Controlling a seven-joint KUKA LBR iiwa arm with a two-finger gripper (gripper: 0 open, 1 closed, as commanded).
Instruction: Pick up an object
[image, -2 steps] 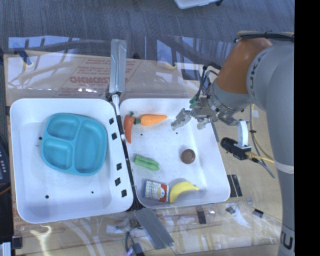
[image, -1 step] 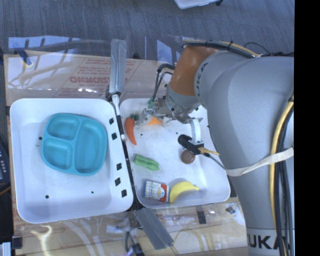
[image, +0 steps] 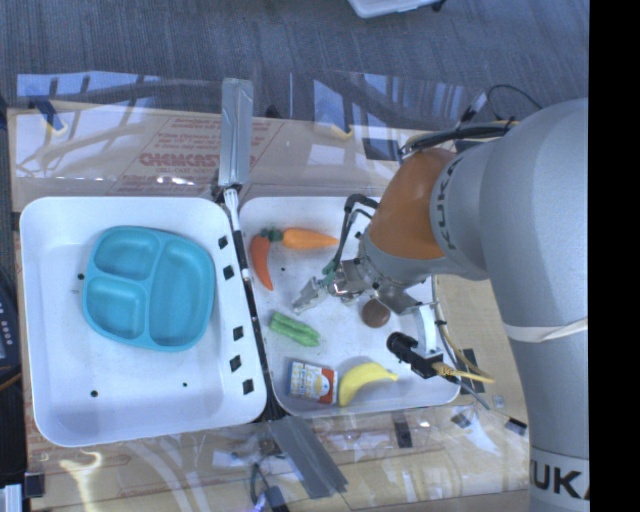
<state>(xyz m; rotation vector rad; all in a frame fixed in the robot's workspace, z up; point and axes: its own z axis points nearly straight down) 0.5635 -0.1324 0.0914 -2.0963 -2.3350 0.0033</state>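
gripper (image: 312, 293) hangs with jaws spread on nothing, and i judge the pea pod (image: 294, 329) just below-left nearest, lying crosswise.

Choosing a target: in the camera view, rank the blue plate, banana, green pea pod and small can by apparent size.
1. Blue plate, by far the largest.
2. Banana.
3. Small can and green pea pod: these look about alike, the can squatter, the pod longer and thinner, so I won't rank them.
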